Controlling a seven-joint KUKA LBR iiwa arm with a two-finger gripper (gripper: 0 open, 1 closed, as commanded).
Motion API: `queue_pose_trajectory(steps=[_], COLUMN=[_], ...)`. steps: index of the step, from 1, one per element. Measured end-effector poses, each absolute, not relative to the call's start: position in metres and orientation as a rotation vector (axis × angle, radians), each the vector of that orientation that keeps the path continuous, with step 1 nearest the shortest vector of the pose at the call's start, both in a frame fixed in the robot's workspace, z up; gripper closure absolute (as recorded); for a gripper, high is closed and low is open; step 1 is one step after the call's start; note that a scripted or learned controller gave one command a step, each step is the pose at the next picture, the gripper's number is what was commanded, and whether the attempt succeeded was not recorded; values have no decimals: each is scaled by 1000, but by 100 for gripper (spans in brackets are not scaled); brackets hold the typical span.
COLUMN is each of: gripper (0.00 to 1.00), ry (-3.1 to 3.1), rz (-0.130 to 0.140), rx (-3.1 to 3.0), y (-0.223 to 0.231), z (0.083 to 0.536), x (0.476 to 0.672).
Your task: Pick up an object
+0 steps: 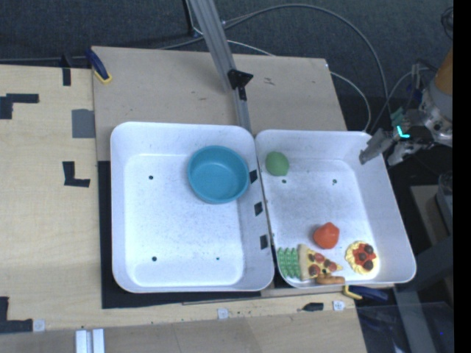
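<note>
My gripper (388,151) hangs at the far right, just above the upper right corner of the right bin (383,197), with nothing between its fingers. In that bin a green ball (277,163) lies at the upper left. A red tomato-like piece (327,235) sits near the lower middle. A pizza slice toy (309,263) and a small round tart with red topping (362,257) lie along the front wall. A blue bowl (218,173) stands in the left bin (147,219), toward its upper right.
A grey metal pole (221,46) slants down from the top to the gap between the bins. Cables (353,50) loop over the bench behind the right bin. A blue and yellow clamp (100,68) sits at the board's upper left corner.
</note>
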State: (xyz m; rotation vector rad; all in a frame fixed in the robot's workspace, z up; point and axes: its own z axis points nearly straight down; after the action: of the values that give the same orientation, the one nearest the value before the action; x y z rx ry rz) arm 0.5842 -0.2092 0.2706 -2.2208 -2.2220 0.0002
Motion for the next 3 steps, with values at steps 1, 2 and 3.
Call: queue_pose_trajectory(steps=[1, 2, 3], gripper=[0, 0, 0], ry=[-2222, -2219, -2220], rz=[0, 5, 4], rx=[-2221, -2217, -2218], y=[-209, -208, -208], z=[270, 208, 165], x=[584, 587, 584])
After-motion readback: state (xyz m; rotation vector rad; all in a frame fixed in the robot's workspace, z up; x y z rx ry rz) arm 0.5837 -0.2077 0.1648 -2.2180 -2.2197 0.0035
